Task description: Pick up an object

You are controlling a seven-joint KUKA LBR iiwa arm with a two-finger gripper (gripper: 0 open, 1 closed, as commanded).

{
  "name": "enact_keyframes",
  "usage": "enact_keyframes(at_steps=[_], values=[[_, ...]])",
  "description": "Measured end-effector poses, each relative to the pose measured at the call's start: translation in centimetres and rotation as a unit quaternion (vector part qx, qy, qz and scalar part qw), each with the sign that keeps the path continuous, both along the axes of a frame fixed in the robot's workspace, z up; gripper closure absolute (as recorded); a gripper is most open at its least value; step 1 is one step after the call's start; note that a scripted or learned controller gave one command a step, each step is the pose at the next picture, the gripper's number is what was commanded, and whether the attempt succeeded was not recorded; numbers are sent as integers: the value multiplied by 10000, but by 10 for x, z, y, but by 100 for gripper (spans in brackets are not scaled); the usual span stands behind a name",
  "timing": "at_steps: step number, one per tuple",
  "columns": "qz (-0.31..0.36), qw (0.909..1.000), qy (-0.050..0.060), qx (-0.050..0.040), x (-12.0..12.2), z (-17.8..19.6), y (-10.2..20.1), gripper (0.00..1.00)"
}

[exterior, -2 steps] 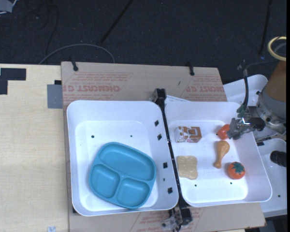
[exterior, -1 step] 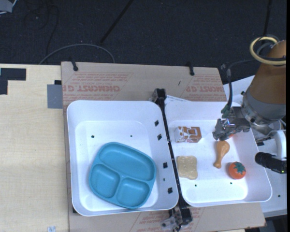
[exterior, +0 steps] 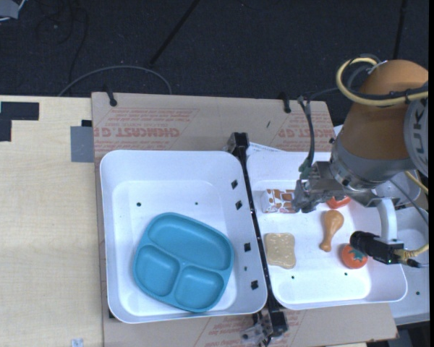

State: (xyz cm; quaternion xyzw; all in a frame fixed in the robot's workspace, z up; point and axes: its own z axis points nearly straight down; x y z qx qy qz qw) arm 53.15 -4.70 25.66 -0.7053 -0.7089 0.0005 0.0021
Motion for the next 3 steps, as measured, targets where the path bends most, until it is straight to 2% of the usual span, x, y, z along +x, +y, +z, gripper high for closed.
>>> enact_keyframes(at_steps=[2,3], values=[[-2,10000,14,-1,-8,-34,106,100],[-2,10000,3,-6,-8,-25,150,100]])
